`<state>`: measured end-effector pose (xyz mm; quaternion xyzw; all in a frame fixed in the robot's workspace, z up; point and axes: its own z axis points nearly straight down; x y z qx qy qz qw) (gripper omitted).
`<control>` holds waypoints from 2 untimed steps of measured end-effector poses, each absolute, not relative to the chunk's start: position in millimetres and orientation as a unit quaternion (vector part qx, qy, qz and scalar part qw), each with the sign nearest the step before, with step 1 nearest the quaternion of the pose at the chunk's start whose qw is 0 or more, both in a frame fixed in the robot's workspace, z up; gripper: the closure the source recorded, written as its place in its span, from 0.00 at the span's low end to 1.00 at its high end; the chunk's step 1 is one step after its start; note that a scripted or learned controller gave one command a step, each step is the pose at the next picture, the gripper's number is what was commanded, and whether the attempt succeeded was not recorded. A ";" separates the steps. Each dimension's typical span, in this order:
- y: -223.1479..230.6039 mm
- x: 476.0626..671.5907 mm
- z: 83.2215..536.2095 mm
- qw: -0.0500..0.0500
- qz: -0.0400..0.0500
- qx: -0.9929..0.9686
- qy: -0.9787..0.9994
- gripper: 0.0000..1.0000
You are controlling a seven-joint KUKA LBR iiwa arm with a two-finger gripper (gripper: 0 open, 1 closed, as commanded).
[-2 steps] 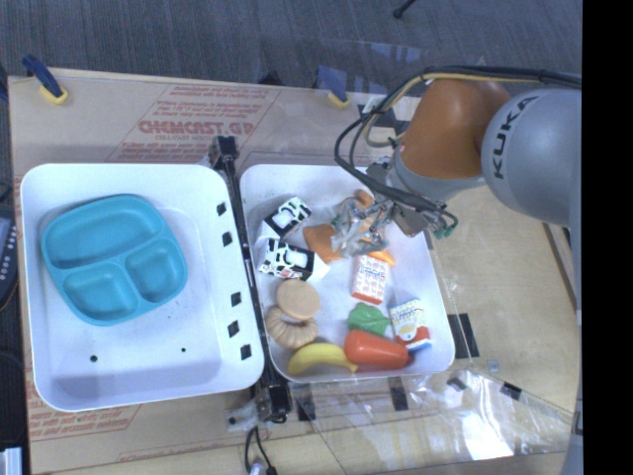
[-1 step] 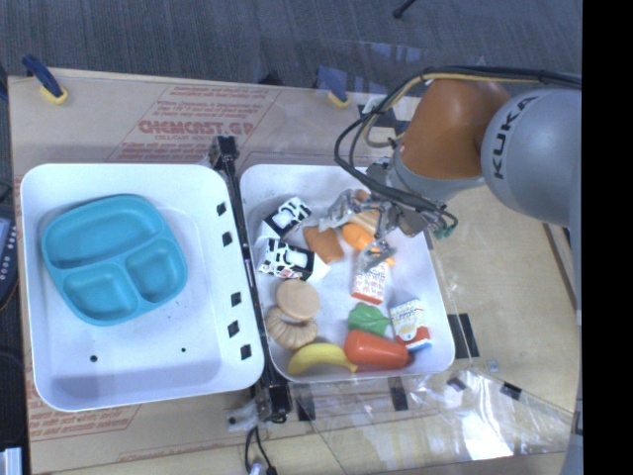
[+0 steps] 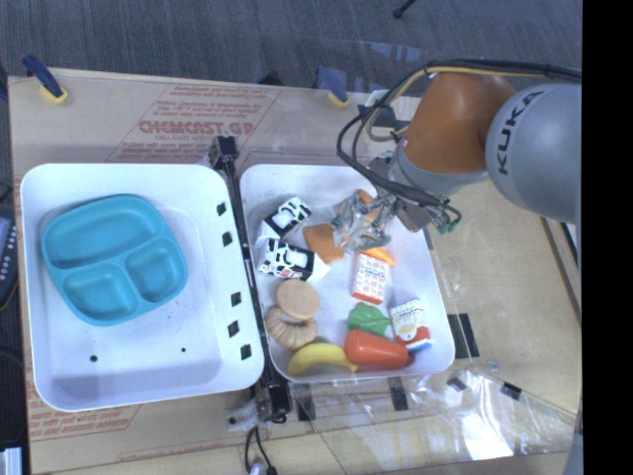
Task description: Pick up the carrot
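**Carrot low in the right bin**

Orange carrot [image 3: 376, 350] with green top, lying near the front of the right bin [image 3: 435, 295], between a yellow banana [image 3: 318, 358] and a small carton [image 3: 410, 323]. Gripper [image 3: 368, 218] up at the back of that bin, well apart from the carrot; can't tell if open or clenched. "KUKA" on the grey arm [image 3: 524, 146]. "CHEMCAST GP" in red on the brown board [image 3: 198, 127]. Blue tray [image 3: 111, 257] in the left bin [image 3: 59, 384].
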<state>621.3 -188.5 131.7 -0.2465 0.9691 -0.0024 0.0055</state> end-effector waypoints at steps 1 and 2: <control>-188.4 621.1 131.3 0.005 -0.002 -0.247 0.969 0.00; -206.7 626.5 94.6 0.003 -0.001 -0.244 0.970 0.00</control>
